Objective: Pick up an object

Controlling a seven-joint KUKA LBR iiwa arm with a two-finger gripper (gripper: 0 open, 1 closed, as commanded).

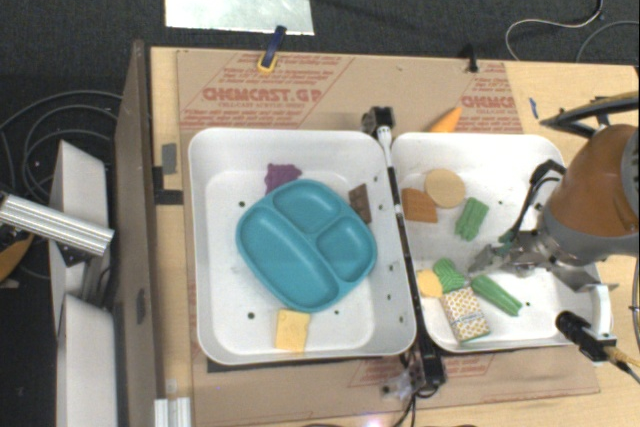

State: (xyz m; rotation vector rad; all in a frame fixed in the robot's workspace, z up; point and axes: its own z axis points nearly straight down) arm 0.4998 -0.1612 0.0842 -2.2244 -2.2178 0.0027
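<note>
- Tool (492, 258) sits low in the right bin (520, 147), at the end of the grey arm (600, 205) with its orange band, which comes in from the right edge of the view.
- Tool state: cannot tell how far it is open, and nothing is visibly held in it; the tip is dark and blurred against the bin floor.
- Just below the tool: a long green piece (496, 295), lying at a slant on the bin floor; contact with the tool cannot be judged.
- Left of the tool, close by: a small green piece (447, 273), with a yellow piece (429, 284) touching its left side.
- Below and left of the tool: a patterned box (465, 314), near the bin's front wall.
- Above and slightly left of the tool: a green block (470, 218); farther up, a tan round disc (445, 187) and a brown wedge (419, 206) just beside it.
- Well left of the tool, in the left bin (225, 155): a teal divided plate (306, 243), a purple piece (281, 176) at its upper edge, a dark brown block (360, 203) at its right, a yellow sponge square (292, 330) below it.
- Both bins rest side by side on the worktop (330, 85).
</note>
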